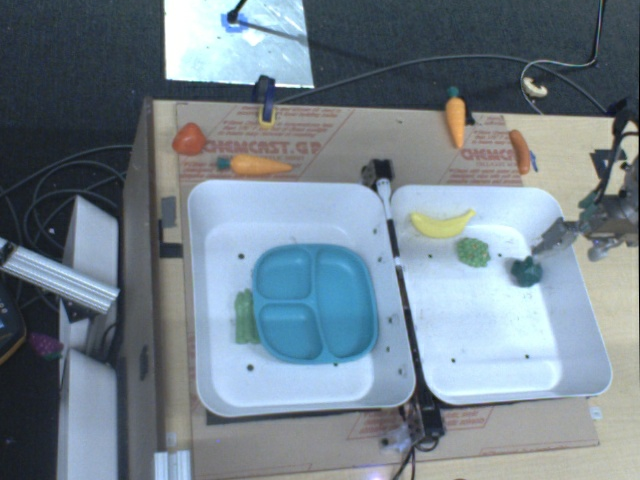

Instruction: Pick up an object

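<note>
Nearest the cam was the front rim of the right bin (520, 396), w/ bare white floor behind it. I saw the gripper (553, 236) reaching in over that bin's right wall, arm coming from the right edge. Couldn't tell if the fingers were apart or together; too small and blurred at that angle, and nothing showed between them.

Closest target looked like the dark teal object (526, 271), a small lump near the right wall. It lay just below and left of the gripper tip, v. near, maybe touching; couldn't say which. No clear long axis on it, roughly round.

Other options sat further left: green broccoli-like piece (473, 252), then the yellow banana (443, 223), long axis running left-right, near the back wall.

My read: the move turned on a short drop down-left onto the teal lump. The right wall was close, so little room on that side; plenty open toward bin centre. Left bin (215, 298) held a blue divided plate (315, 302), well apart.
</note>
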`<act>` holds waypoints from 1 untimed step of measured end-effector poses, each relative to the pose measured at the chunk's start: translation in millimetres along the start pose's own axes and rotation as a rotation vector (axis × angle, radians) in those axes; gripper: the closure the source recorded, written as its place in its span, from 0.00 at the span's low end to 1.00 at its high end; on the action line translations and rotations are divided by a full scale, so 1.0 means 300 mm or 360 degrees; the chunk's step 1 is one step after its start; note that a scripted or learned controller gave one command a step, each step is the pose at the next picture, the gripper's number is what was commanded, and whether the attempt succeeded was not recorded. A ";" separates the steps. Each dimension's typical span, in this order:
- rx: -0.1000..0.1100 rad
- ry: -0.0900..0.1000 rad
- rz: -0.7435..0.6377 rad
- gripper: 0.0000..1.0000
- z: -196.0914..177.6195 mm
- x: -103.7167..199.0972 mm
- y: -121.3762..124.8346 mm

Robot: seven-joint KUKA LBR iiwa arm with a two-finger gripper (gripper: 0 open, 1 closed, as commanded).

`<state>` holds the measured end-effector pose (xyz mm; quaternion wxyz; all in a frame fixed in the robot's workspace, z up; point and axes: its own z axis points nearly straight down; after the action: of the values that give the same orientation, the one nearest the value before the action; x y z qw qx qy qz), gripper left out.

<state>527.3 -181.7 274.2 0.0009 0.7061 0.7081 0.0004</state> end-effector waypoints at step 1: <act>0.0004 0.0002 -0.0001 0.00 0.405 0.042 0.282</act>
<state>612.0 -168.9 152.8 -0.0005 0.7059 0.7084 -0.0001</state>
